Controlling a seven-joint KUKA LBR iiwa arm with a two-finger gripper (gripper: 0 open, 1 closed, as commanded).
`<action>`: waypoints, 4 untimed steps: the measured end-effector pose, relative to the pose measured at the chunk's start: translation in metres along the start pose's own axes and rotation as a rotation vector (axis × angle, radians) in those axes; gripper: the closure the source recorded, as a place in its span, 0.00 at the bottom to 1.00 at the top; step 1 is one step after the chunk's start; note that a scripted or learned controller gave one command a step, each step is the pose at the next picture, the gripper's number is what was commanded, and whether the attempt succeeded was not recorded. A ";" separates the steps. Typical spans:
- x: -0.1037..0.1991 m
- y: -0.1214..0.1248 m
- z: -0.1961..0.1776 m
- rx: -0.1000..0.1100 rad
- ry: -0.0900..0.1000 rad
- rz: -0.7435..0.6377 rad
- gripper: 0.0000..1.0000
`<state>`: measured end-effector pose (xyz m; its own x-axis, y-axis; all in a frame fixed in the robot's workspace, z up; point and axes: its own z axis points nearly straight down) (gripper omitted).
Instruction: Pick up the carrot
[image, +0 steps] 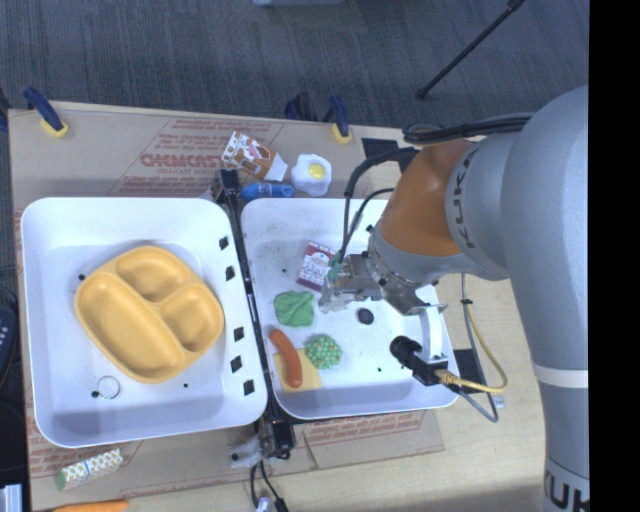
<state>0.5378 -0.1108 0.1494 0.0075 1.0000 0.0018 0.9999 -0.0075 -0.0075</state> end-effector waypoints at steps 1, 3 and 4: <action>-0.031 -0.050 -0.158 -0.007 -0.004 -0.182 1.00; 0.033 -0.063 -0.087 -0.003 -0.001 -0.112 0.00; 0.084 -0.063 -0.041 -0.002 -0.001 -0.108 0.00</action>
<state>0.4756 -0.0261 0.1908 -0.1003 0.9950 0.0012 0.9949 0.1003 -0.0055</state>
